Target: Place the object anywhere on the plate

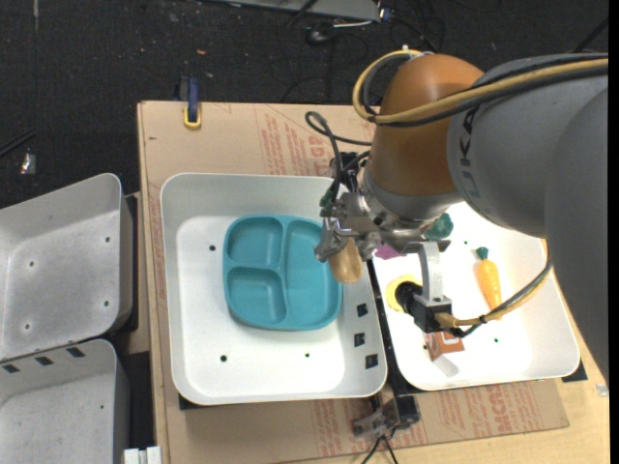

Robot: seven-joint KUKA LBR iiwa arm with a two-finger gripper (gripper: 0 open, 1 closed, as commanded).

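A teal divided plate (279, 272) lies in the left white bin (193, 356). My gripper (343, 251) hangs over the plate's right edge, near the wall between the two bins. Its fingers are shut on a small tan object (347, 266), which sits just under the fingertips, above the plate's rim. The grey arm with its orange band (421, 124) hides much of the right bin's upper part.
The right bin (522, 361) holds an orange carrot (486, 280), a yellow ring-shaped piece (399, 294), a teal item (442, 226), a magenta item (387, 253) and a small orange-brown block (445, 343). A cable (324, 138) loops above the gripper.
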